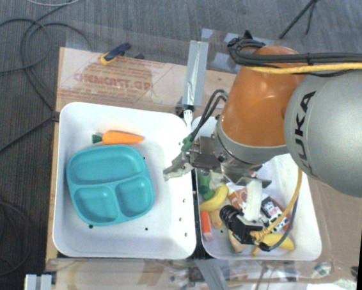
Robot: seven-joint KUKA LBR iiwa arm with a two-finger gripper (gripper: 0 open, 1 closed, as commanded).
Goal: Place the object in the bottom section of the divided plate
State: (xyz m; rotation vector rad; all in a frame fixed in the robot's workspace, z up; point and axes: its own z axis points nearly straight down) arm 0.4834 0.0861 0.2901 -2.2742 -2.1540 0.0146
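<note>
Carrot point(123, 138) left of gripper point(177, 166) (apart), touching plate point(109, 185)

You see the tool point(177, 166) over the left bin's point(68, 242) right edge; a carrot point(122, 138) touches the teal plate point(109, 185).

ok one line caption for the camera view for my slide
KUKA arm's gripper hovers over left bin, beside teal divided plate and toy carrot.
</note>
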